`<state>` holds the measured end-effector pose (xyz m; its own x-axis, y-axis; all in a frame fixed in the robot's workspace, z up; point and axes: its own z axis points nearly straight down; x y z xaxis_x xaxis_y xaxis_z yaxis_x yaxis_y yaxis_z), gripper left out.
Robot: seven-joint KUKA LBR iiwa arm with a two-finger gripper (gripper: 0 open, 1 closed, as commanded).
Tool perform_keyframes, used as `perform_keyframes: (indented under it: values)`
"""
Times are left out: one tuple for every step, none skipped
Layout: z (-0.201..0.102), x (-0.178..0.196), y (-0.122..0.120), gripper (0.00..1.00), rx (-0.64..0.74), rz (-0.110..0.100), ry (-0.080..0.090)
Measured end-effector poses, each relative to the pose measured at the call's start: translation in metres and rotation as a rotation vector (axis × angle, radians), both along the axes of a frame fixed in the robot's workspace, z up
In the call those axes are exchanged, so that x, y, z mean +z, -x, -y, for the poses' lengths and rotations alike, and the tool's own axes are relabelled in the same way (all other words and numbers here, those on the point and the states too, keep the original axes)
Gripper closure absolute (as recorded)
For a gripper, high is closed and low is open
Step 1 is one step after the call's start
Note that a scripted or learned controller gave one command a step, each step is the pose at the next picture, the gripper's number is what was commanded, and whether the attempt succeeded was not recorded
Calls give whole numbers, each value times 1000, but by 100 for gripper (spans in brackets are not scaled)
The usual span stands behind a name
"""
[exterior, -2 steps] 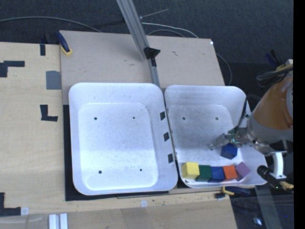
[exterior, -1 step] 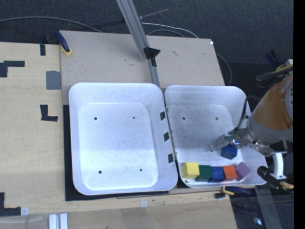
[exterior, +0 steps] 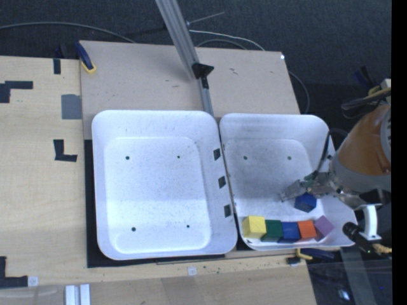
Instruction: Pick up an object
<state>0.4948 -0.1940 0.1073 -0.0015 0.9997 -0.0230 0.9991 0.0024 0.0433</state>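
two shallow white bins sit side by side on the worktop [exterior: 38, 170]: the left bin [exterior: 156, 122] and the right bin [exterior: 273, 122], both smooth plastic with rounded corners and grey scuffing on the floors. six small cubes lie in the right bin. five form a touching row along its near wall: a yellow cube [exterior: 255, 226], a green cube [exterior: 273, 229], a blue cube [exterior: 290, 231], an orange cube [exterior: 306, 229] and a purple cube [exterior: 324, 225]. a sixth, dark blue cube [exterior: 306, 203] sits just behind that row. the hand [exterior: 305, 192] is over the right bin, with the dark blue cube at its fingertips; whether the fingers are apart or clamped on it cannot be told. the arm is grey with an orange band.
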Motion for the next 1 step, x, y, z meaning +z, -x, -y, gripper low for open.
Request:
perform_keyframes:
  values:
    - [1, 0, 0, 0, 1, -1, -2]
